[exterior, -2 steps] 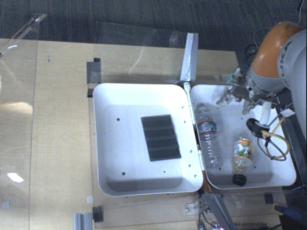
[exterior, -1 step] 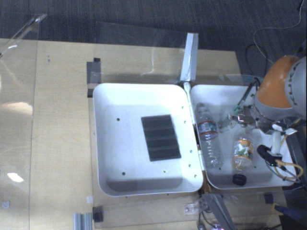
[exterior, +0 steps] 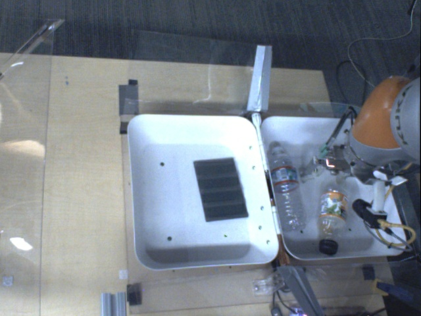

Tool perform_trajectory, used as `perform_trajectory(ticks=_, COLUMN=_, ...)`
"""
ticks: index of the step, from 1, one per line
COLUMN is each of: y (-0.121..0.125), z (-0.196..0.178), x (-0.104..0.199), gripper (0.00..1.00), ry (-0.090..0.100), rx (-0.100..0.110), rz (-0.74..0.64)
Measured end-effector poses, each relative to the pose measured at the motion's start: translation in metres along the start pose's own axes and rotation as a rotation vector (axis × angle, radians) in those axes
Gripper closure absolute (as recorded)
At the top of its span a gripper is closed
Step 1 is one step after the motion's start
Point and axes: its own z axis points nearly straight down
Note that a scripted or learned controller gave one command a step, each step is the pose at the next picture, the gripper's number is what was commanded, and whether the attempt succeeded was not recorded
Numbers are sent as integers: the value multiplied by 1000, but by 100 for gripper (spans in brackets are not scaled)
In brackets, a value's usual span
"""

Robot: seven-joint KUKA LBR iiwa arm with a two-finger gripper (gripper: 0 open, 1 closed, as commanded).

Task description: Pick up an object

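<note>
The grey arm with its orange band (exterior: 385,120) hangs over the right white bin (exterior: 293,127); how its pincer (exterior: 332,160) stands I cannot tell. The clear plastic bottle (exterior: 286,186) lies just left and nearer, the small juice bottle (exterior: 333,209) nearer. Round, slick bottles may roll aside under the fingers.

A dark grey carpet floor (exterior: 164,5) fills the top of the frame. Below it sits a light wooden bench (exterior: 72,176). A clear plastic sheet (exterior: 23,163) shines at the left.
</note>
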Motion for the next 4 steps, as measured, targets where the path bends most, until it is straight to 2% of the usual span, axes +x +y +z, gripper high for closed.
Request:
perform_trajectory(ticks=1, y=-52, z=-1, x=-9, gripper=0, ry=-1, rx=-3, rz=-116)
perform_trajectory(ticks=2, y=-48, z=-14, x=-8, gripper=100, ry=-1, rx=-14, rz=-115)
perform_trajectory(ticks=3, y=-49, z=-14, x=-8, gripper=0, ry=0, rx=-11, rz=-115)
perform_trajectory(ticks=4, y=-75, z=-1, x=-41, gripper=0, ry=-2, rx=-3, rz=-105)
